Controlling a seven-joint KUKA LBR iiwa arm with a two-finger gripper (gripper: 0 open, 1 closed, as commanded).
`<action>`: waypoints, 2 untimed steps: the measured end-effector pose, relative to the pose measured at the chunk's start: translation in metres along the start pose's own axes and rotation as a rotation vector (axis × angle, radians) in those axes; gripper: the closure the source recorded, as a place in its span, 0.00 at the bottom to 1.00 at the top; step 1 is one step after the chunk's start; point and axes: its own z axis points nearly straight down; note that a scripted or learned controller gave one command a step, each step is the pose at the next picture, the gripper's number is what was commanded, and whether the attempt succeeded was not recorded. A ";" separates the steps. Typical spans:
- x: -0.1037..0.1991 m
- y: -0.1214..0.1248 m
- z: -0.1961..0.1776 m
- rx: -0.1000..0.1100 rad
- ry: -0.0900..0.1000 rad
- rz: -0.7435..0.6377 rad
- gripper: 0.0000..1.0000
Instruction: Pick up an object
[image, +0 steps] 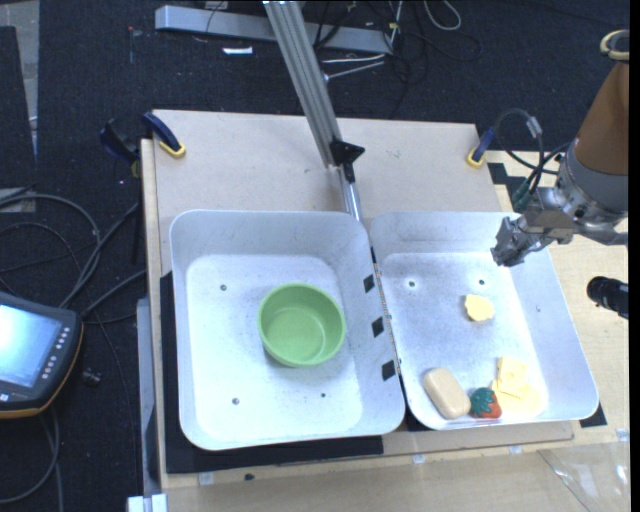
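Observation:
In the left bin (200, 250) stands a green bowl (302, 325), upright near the middle. The right bin (420, 235) holds a small yellow piece (480, 308) at its centre right, a tan oval object (446, 391) near the front, a red and green strawberry-like toy (485, 403) beside it, and a pale yellow block (518, 384) at the front right. My gripper (507, 250) hangs over the right bin's far right part, above and behind the small yellow piece, with nothing seen held in it.
A slanted metal pole (310, 85) rises from behind the bins at the middle. Clamps (165, 135) sit at the bench's back corners, and cables loop near the arm's wrist (520, 125). A handheld screen unit (30, 350) lies off the bench at left.

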 end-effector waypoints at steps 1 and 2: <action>0.000 0.000 0.000 0.000 0.000 0.000 0.00; 0.008 -0.007 0.053 0.004 0.001 -0.001 0.00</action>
